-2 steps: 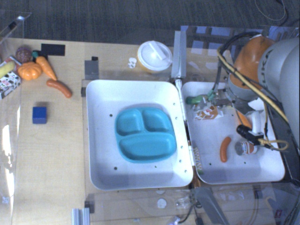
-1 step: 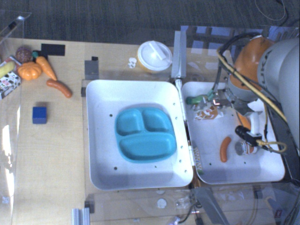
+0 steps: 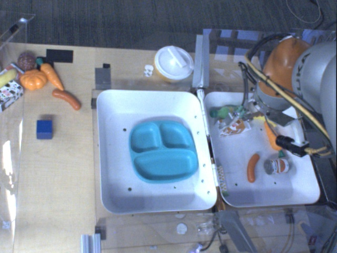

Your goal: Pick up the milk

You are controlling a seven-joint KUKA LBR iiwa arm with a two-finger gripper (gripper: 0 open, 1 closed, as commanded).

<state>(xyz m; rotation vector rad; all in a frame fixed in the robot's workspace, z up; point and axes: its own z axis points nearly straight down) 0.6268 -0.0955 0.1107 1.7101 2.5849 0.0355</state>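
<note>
The tool [image 3: 247, 111] hangs low over the far left corner of the right bin [image 3: 295, 194], just above a small crumpled carton, the milk [image 3: 233, 126], beside a green item [image 3: 224, 111]; whether it is released or clenched cannot be told. A sausage [image 3: 253, 167] and a can [image 3: 276, 166] lie nearer the bin's front edge. The left bin [image 3: 113, 141] holds a blue divided tray [image 3: 163, 151].

The grey arm [image 3: 310, 73] reaches in from the right, orange-banded wrist bent downward at the view's upper right.
</note>
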